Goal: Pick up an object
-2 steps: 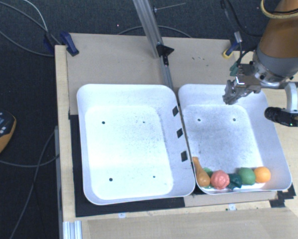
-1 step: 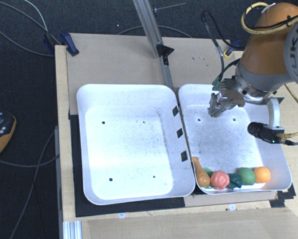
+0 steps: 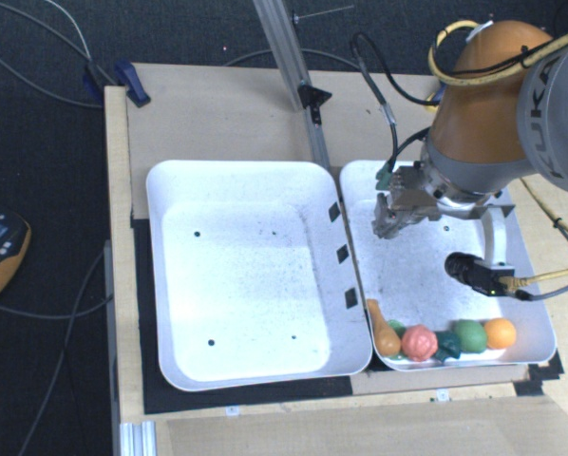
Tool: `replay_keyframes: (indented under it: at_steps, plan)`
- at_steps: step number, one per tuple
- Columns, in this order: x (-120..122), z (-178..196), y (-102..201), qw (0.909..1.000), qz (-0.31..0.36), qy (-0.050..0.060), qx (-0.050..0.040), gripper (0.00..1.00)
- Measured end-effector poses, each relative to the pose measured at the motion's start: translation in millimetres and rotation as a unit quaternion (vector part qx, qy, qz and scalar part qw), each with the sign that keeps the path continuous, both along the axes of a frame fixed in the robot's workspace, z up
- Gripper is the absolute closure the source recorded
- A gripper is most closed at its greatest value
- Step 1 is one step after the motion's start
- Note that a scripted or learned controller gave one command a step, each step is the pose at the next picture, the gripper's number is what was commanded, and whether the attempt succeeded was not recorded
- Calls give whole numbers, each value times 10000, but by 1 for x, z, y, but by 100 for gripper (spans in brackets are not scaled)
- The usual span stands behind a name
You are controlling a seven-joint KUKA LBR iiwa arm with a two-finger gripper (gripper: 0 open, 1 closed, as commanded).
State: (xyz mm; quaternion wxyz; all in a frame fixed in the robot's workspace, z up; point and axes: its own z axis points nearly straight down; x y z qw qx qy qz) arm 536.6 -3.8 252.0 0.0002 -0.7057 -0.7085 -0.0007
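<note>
Camera view: toys well below jaws

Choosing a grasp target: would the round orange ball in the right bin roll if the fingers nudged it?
Probably: the round orange ball looks smooth, so apt to roll. The bin's near wall and the green ball beside it may check it.

The gripper hangs over the right bin; 4 toy foods lie along its lower edge, at lower right.
</note>
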Motion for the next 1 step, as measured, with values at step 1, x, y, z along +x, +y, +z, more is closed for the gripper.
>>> replay_keyframes:
  at_steps: [1]
  plan:
    - [-21, -1, 42, 10000, -1, 4, 0, 100]
